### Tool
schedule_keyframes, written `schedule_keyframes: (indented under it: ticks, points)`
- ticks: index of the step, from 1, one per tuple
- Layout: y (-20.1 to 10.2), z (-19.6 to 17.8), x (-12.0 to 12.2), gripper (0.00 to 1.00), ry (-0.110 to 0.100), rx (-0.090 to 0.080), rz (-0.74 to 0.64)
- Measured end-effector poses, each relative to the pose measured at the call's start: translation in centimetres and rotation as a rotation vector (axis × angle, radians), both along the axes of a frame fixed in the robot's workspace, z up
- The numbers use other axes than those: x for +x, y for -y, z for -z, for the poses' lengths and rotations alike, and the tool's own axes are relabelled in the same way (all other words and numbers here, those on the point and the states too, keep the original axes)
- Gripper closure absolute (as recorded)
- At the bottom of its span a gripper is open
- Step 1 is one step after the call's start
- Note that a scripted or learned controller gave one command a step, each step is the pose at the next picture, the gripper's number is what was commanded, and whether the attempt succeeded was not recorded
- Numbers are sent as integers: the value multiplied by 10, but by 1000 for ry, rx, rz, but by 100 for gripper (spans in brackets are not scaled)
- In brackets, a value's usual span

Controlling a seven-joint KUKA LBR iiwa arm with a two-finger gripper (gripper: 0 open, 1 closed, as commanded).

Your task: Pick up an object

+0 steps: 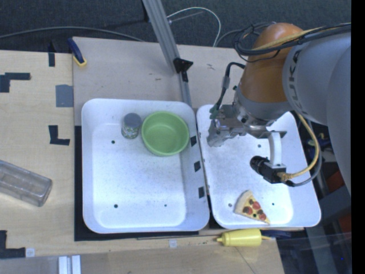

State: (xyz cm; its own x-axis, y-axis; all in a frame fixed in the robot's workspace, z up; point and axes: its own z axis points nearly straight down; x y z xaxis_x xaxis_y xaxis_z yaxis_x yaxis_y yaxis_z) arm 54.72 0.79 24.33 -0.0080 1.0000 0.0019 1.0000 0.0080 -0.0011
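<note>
Gripper [217, 137] over right bin [302, 201], near its left wall; finger state unclear, cannot tell. Target pizza slice [251, 206]: descend centred, close flat across crust.

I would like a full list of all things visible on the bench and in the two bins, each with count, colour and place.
bins: 2, white, side by side on the bench
bowl: 1, green, left bin, far side
small jar: 1, grey lid, left bin, beside the bowl
pizza slice toy: 1, tan and red, right bin, near corner
bottle: 1, yellow, lying on the bench before the right bin
clear container: 1, transparent, bench far left
end effector: 1, grey, above the right bin's left edge
</note>
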Motion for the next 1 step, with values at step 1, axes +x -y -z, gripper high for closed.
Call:
schedule_keyframes:
  ticks: [1]
  points:
    - [-58,-5,8,100,0,0,0]
